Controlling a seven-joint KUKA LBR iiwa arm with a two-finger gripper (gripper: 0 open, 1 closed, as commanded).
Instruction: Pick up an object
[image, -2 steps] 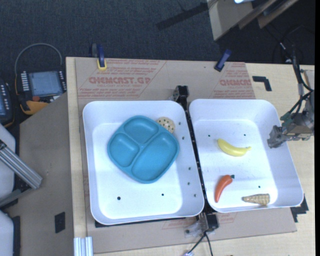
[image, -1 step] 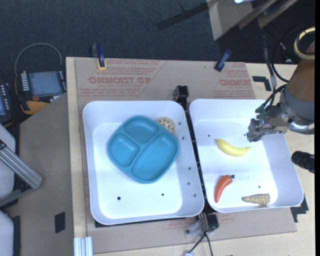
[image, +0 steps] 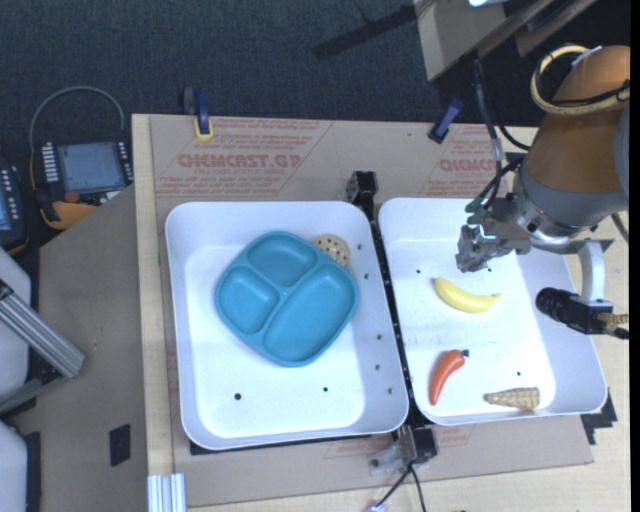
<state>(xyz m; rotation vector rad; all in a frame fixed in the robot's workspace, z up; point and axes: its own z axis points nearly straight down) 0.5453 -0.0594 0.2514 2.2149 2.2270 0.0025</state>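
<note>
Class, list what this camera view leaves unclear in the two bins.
- Cookie: partly covered by the blue plate, camera view.
- Tan object at the front of the right bin: too small to identify.
- Gripper: its height over the banana cannot be judged from above.

A pale wooden bench (image: 100, 300) carries a brown sheet (image: 260, 150) printed in red with "CHEMCAST". A yellow-tipped clamp (image: 203, 115) and a blue clamp (image: 445, 120) sit at its far edge. The left bin (image: 290, 395) and right bin (image: 420, 240) rest side by side on the sheet, touching.
</note>
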